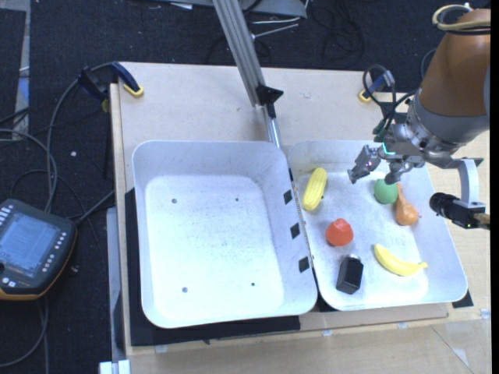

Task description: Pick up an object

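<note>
The right bin holds a yellow corn cob, a red-orange tomato, a black box, a yellow banana, a green round fruit and an orange-brown pear. My gripper hangs over the bin's upper middle, just up and left of the green fruit. Its two fingers are spread open, one tip toward the corn and one by the green fruit. Nothing sits between them.
The left bin lies beside the right one. A slanted metal pole rises from between the bins at the back. Clamps sit at the bench's back corners. A teach pendant lies off the bench to the left.
</note>
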Robot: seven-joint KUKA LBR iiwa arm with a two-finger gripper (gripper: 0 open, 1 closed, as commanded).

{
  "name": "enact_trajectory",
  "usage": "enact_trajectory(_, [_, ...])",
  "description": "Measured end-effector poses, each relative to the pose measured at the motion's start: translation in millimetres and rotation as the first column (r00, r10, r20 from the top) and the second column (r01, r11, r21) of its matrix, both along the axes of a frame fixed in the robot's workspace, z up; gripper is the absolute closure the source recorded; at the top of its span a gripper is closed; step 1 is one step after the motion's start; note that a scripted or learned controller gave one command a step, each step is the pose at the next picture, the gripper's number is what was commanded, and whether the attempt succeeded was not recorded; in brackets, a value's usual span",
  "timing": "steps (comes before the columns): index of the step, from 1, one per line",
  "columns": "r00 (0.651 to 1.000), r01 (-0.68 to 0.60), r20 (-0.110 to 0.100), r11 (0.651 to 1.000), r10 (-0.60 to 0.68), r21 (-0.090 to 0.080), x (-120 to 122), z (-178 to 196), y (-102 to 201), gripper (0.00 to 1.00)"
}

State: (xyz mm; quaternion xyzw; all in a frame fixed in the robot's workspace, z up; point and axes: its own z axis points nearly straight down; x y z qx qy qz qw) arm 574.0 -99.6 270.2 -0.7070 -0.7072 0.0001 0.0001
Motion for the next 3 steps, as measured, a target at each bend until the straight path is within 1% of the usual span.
enact_trajectory(1, [1.000,0.000,0.000,1.000,0.000,0.000,0,0,0,0.00])
enact_trajectory(2, [1.000,0.000,-0.005,1.000,0.000,0.001,-3,-62,2,0.00])
enact_trajectory(3, [1.000,0.001,-0.005,1.000,-0.001,0.000,-8,-119,-7,0.00])
